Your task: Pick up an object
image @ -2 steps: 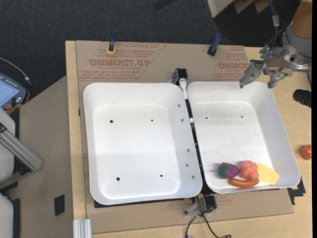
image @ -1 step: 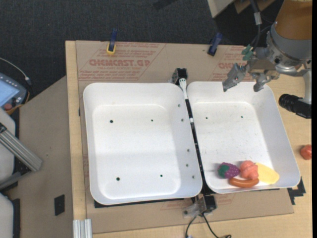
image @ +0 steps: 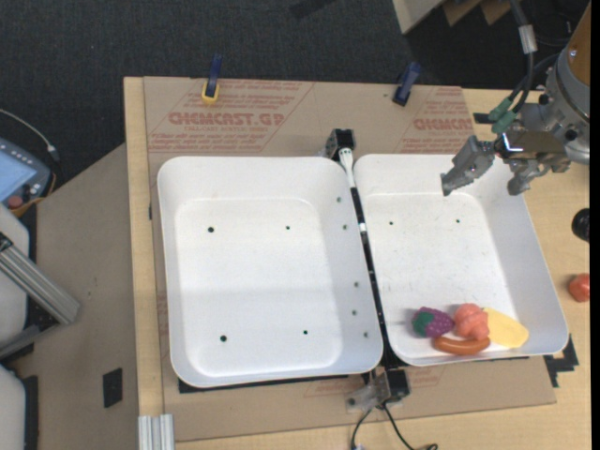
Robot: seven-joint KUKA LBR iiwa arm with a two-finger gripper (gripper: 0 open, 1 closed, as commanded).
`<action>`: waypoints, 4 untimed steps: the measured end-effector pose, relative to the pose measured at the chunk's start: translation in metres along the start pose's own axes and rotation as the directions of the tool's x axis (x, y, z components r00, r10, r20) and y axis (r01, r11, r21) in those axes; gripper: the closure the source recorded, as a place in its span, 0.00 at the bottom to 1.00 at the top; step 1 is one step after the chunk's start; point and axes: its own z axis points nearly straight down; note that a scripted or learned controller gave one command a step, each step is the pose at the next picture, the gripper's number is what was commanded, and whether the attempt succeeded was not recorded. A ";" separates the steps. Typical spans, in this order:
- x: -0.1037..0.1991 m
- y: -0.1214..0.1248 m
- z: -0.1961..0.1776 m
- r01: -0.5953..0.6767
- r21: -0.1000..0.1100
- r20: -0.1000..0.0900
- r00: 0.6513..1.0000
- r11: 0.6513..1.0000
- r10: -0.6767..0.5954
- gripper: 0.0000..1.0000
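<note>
In the right bin [image: 441, 251], near its front edge, lies a small cluster of toys: a purple grape-like piece [image: 432, 322], an orange-pink lump [image: 472, 319], a yellow piece [image: 507, 329] and a curved orange-red sausage shape [image: 460, 345]. My gripper [image: 489, 173] hangs over the back right corner of that bin, well away from the toys. Its two grey fingers [image: 466, 168] are spread apart, open, with nothing between them.
The left bin [image: 253, 270] sits beside the right one, with a black divider clip [image: 341, 144] at the back between them. Blue and yellow clamps [image: 213, 81] hold the cardboard base. A small orange object [image: 579, 288] lies outside the bin at far right.
</note>
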 end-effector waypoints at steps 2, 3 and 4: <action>0.050 -0.013 -0.062 -0.002 -0.007 0.000 1.000 1.000 0.002 1.00; 0.099 -0.014 0.039 0.001 0.008 0.000 1.000 1.000 -0.001 1.00; 0.154 -0.014 -0.124 0.004 -0.021 -0.007 1.000 1.000 -0.004 1.00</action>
